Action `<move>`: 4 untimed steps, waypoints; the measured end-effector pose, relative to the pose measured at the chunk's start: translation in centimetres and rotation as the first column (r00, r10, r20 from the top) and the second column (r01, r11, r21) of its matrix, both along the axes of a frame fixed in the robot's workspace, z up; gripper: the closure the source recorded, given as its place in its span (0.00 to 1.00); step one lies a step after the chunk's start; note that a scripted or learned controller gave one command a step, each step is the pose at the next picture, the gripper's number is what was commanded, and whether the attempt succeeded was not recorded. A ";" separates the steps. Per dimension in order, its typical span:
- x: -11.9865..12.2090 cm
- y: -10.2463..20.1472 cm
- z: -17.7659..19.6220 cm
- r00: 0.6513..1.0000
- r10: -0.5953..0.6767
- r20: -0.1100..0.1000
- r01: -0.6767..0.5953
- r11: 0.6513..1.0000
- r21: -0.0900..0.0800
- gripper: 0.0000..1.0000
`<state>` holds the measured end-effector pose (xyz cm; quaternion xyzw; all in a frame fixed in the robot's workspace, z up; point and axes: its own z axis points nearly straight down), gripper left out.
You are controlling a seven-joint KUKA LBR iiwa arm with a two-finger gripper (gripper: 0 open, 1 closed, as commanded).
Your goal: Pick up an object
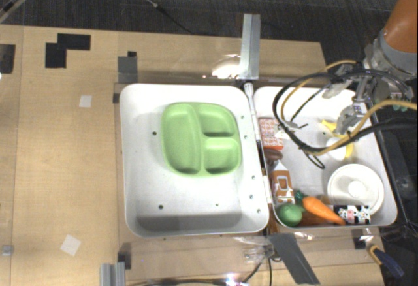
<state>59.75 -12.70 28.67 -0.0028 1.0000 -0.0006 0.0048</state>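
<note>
Can't tell if the end effector at the right bin's upper right is open or closed, and it could easily snag the yellow thing under those cables, or just miss the carrot at lower right.

I work in a robotics lab: plywood bench, metal brackets beside my white bins, dark carpet beyond.
</note>
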 end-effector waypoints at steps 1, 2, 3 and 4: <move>-2.7 -4.6 -7.7 0.998 -0.064 -0.006 0.064 0.998 0.000 0.00; -10.4 -5.5 -17.7 0.995 -0.099 0.015 0.099 0.995 -0.002 0.00; -9.9 -3.3 -19.0 0.995 -0.093 0.030 0.093 0.996 -0.006 0.00; -9.8 -5.1 -19.0 0.999 0.012 0.031 -0.012 1.000 -0.005 0.00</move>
